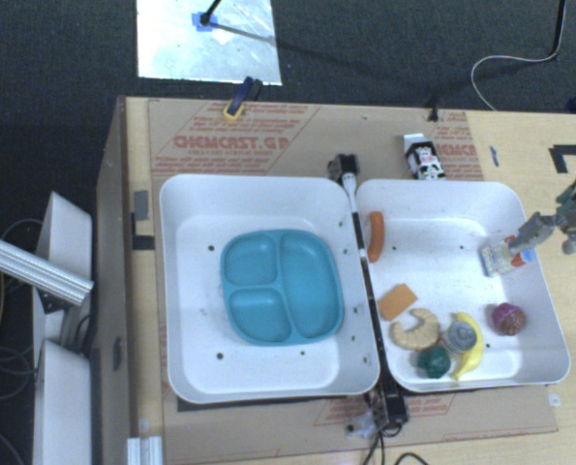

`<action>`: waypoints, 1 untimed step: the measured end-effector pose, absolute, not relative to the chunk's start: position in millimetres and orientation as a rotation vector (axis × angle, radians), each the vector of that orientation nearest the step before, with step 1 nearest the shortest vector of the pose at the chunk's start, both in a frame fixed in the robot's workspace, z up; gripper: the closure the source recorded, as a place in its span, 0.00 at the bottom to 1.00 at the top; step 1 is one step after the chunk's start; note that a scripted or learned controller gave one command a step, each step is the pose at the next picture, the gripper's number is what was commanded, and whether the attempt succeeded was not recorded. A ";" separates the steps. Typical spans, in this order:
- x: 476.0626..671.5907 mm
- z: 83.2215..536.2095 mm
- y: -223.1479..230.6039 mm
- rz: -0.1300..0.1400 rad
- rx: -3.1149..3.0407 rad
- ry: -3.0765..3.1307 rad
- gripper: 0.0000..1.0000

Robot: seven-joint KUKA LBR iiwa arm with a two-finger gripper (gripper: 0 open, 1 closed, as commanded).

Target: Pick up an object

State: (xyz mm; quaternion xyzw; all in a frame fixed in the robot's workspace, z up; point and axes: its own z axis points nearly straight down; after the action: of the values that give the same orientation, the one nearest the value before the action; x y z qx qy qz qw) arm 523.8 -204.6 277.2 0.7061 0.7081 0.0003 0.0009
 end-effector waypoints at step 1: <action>583.6 118.7 -205.4 0.000 2.218 2.228 0.00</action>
State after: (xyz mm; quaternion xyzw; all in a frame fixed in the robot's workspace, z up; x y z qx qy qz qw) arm 583.6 -205.4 118.7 0.7056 0.7087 -0.0001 -0.0009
